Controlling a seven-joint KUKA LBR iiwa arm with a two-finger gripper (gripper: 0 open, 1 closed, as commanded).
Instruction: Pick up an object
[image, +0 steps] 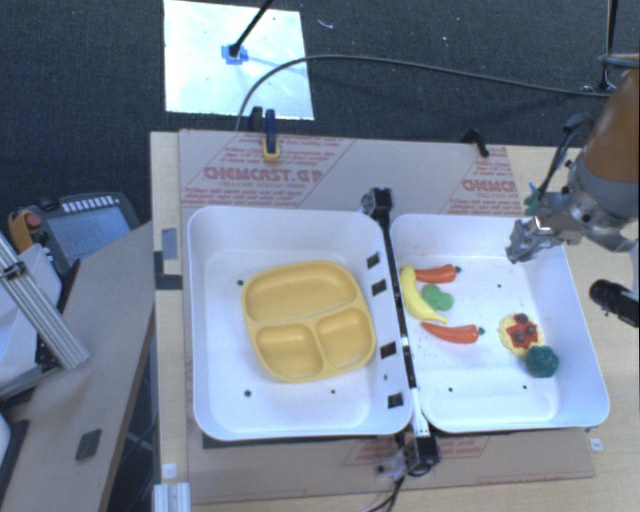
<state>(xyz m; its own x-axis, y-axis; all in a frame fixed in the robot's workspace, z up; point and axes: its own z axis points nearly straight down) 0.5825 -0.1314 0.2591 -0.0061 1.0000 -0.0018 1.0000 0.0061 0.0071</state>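
Nearest us, the green ball (542, 362) lies in the right bin (580, 410), beside the pizza toy (520, 333). We judge it light, rigid, rounded; grip across its middle. The gripper (524, 243) hovers above the bin's far edge, carrying nothing; its opening we cannot tell.

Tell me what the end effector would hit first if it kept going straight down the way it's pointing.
Probably bare floor of the right bin near its far right corner; the end effector hangs there, away from the toys, though depth is unclear.
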